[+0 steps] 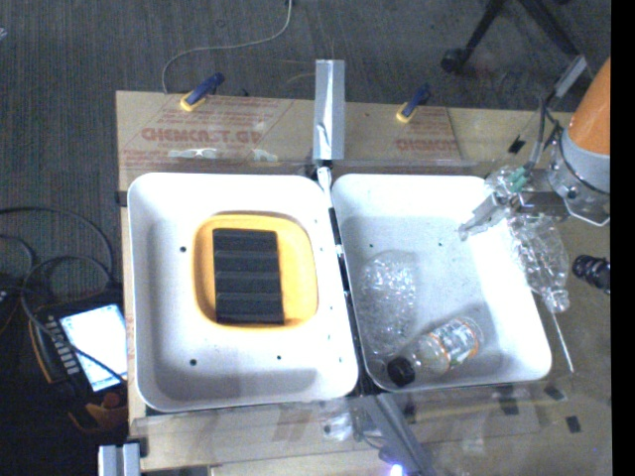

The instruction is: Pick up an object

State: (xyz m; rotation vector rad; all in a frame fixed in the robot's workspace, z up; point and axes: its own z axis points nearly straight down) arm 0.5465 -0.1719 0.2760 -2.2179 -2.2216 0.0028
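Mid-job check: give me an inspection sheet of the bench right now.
Surface: bench bearing left bin and right bin, side by side.
Job's things: yellow sponge with dark ridged pad in left bin; clear crumpled plastic and small bottle with dark cap in right bin; clear plastic bottle at right bin's right rim, under the gripper.
Clutter: two blue-yellow clamps on the far edge.
Grippers: gripper over right bin's far right corner.
Cables: thin wire on floor.
Surroundings: chair base, handheld screen.

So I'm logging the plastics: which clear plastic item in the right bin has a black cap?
The bottle lying on its side near the bin's front edge, black cap at its left end. The crumpled clear plastic behind it has none.
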